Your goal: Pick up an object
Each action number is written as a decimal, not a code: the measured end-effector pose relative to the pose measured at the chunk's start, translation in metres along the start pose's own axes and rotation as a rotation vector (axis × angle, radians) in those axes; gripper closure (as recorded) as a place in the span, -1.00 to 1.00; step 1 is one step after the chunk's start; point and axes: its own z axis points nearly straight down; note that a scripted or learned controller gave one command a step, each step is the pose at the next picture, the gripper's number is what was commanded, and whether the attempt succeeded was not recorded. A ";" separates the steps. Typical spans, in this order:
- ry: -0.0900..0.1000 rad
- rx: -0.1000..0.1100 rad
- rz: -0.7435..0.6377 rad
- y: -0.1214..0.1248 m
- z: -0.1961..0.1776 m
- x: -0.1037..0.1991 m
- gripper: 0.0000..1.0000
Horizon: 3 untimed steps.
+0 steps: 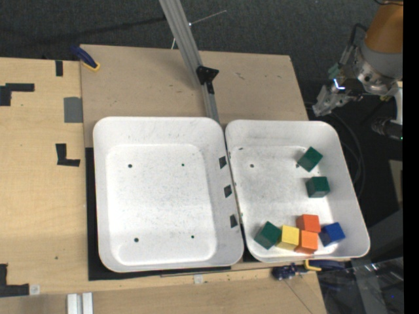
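Note:
The right bin (275, 131) holds several small blocks. Two dark green blocks (310, 158) (318, 186) lie apart near its right wall. At the front sits a tight cluster: a green block (268, 235), a yellow block (290, 235), two orange blocks (309, 223) (308, 241) and a blue block (332, 233). My gripper (329, 99) hangs outside the bin, beyond its far right corner and over the dark floor, below the orange-banded wrist (385, 26). It holds nothing that I can see.
The left bin (157, 195) lies beside the right one, with black clips (226, 190) along the shared edge. A slanted metal pole (182, 30) with a black clamp (207, 74) stands behind the bins. Cables (366, 169) run right of the bench.

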 end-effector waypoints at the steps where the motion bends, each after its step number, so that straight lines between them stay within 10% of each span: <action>1: 0.003 0.005 -0.004 -0.006 0.009 0.062 1.00; 3: 0.003 0.007 -0.005 -0.018 0.030 0.175 1.00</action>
